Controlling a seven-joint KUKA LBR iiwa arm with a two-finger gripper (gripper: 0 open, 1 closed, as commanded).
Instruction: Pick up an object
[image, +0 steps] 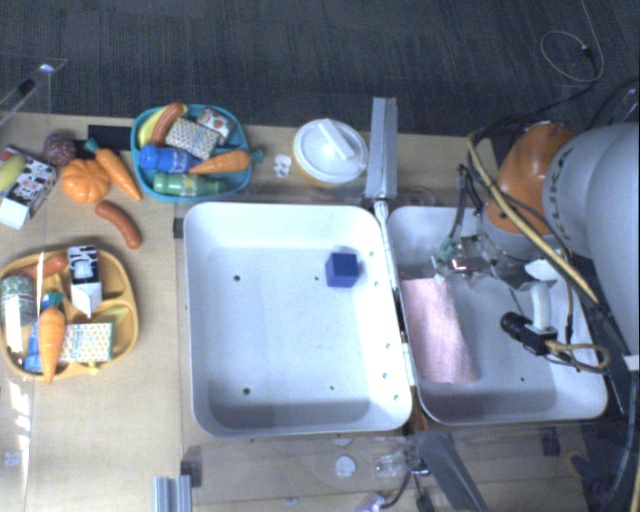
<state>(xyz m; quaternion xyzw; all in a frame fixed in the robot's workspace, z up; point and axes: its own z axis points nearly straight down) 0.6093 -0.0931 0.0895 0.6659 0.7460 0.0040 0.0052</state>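
A small blue cube lies in the left white bin, toward its upper right. In the right bin a pink flat cloth-like piece rests against the left wall. The grey arm with its orange band leans over the right bin. Its gripper hangs low over that bin's upper left part, just above the top end of the pink piece. Cables and the wrist hide most of the gripper.
A metal divider post stands at the back between the bins. Left of the bins lie toy foods, a blue bowl and a yellow tray. A white lidded cup sits behind the left bin.
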